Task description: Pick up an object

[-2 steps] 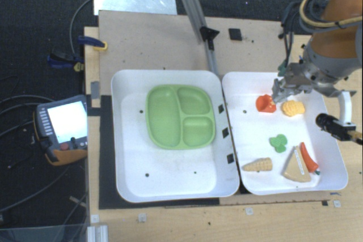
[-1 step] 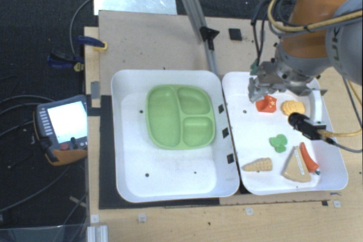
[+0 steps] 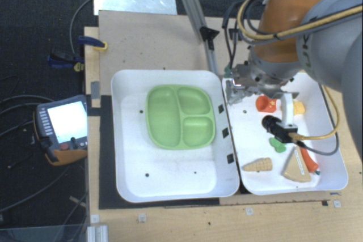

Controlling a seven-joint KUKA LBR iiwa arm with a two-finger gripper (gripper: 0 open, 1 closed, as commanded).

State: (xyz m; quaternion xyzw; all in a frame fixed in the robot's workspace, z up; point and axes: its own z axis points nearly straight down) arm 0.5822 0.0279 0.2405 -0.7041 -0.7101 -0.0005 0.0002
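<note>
Camera view: grey arm's gripper [image 3: 237, 90] hangs over the right white bin [image 3: 334, 178], grip unreadable; best centre squarely above the small orange toy [image 3: 265, 103] before descending.

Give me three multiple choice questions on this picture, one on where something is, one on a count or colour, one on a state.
1. Where is the green divided plate?
A. left bin
B. right bin
C. off the bench

2. How many compartments does the plate have?
A. two
B. three
C. five

3. How does the plate lie?
A. flat, hollows up
B. upside down
C. on edge

Answers: 1 A, it sits in the left bin, apart from the toy foods such as the cone in the right bin. 2 B, three hollows show. 3 A, all its hollows face the camera.
</note>
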